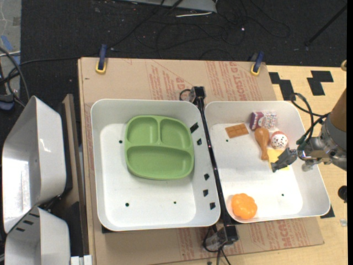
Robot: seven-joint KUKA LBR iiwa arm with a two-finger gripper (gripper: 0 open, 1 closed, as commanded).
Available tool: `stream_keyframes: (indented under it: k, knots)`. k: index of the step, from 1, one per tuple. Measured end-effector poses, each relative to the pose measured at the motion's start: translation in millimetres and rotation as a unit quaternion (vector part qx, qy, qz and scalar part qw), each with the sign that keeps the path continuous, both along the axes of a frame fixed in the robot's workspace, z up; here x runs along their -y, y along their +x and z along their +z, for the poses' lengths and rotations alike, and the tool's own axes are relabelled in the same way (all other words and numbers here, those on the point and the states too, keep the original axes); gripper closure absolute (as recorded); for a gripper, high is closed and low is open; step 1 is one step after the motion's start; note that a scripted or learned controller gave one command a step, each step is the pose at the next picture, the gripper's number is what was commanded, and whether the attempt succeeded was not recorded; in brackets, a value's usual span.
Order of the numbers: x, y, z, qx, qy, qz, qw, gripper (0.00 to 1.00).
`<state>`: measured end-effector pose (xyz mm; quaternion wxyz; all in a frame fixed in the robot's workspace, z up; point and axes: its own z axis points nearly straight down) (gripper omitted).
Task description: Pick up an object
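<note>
The right bin (292, 197) holds several small objects. An orange fruit-like ball (244, 206) sits at its front edge. A tan cracker (237, 130) lies near the back left, with a purple and white packet (262, 118) to its right. A chicken drumstick toy (262, 141) lies slanted in the middle, beside a white and red ball (279, 141). A yellow piece (274, 157) peeks out under my gripper (283, 160), which reaches in from the right, dark fingers low over the bin floor next to the drumstick's end.
The left bin (107, 197) holds a green divided plate (160, 147). A black divider with clips (207, 159) runs between the bins. The arm's wrist (331, 142) hangs over the right bin's right rim. White containers (30, 159) stand off the bench at the left.
</note>
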<state>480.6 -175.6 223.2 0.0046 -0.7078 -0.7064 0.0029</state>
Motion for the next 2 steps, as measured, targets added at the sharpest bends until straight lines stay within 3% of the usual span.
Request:
stream_keyframes:
  k: [1,2]
  knots:
    - [0,2,4,0.005,-0.0011,0.001,1.0000,0.00]
    - [-4,-2,-59,0.002,-0.0002,0.000,1.0000,0.00]
